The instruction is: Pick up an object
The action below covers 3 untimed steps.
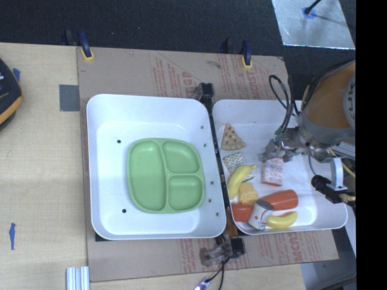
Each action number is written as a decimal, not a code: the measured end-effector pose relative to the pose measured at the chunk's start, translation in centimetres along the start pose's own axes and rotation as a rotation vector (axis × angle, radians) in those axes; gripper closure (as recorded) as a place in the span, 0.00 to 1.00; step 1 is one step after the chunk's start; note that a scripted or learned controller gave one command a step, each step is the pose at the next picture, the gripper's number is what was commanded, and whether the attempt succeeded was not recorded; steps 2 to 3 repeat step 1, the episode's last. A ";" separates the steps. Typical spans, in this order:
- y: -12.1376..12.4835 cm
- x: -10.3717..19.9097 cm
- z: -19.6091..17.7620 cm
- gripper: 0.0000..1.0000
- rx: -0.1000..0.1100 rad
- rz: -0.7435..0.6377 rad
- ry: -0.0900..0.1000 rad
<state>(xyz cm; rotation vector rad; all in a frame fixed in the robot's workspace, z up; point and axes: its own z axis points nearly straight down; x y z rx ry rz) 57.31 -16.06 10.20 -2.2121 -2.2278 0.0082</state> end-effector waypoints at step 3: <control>-3.0 8.6 -9.0 1.00 -0.003 0.000 0.002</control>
